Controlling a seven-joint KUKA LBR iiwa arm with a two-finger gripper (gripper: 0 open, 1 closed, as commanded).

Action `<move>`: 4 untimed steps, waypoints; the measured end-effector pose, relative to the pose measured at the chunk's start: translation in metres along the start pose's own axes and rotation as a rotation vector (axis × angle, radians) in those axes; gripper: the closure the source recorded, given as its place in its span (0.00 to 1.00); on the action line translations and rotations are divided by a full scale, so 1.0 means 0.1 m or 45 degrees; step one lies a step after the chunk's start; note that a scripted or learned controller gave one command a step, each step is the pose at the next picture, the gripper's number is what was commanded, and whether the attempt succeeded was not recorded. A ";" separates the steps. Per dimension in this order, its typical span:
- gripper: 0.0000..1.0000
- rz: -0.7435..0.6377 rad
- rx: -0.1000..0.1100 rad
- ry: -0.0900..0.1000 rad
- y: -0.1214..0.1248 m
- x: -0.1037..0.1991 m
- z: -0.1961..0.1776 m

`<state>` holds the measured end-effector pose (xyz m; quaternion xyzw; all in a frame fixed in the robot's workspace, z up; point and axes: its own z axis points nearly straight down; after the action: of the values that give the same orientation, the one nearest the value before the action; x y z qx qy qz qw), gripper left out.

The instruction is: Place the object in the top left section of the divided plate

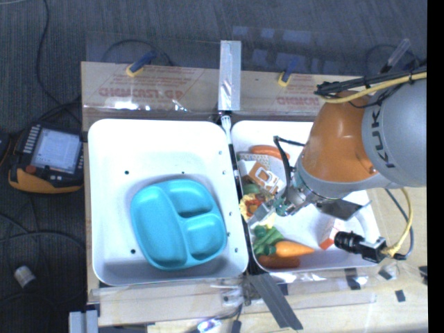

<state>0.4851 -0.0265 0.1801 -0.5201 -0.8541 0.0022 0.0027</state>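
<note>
Blue plate [179, 219] lying well left of gripper [281, 205], across the bin wall; gripper low among toy food [267, 179] right of plate. Grip state: cannot tell.

Around the blue divided plate [179, 220] the left bin's [114, 155] white floor lies bare on every side, widest behind it. Right of the plate, past the ridge [236, 207] where the bins meet, toy foods [267, 210] crowd the floor, and the arm [354, 151] hangs over them.
</note>
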 end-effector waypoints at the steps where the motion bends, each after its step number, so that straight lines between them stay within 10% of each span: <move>1: 1.00 0.422 0.003 0.000 0.35 0.13 0.01; 2: 1.00 0.465 0.003 -0.003 1.08 0.41 0.00; 3: 1.00 0.299 0.003 -0.001 0.33 0.46 0.00; 4: 1.00 0.613 0.004 -0.003 0.68 0.52 0.01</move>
<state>0.5213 0.0506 0.1790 -0.7086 -0.7056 0.0048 0.0021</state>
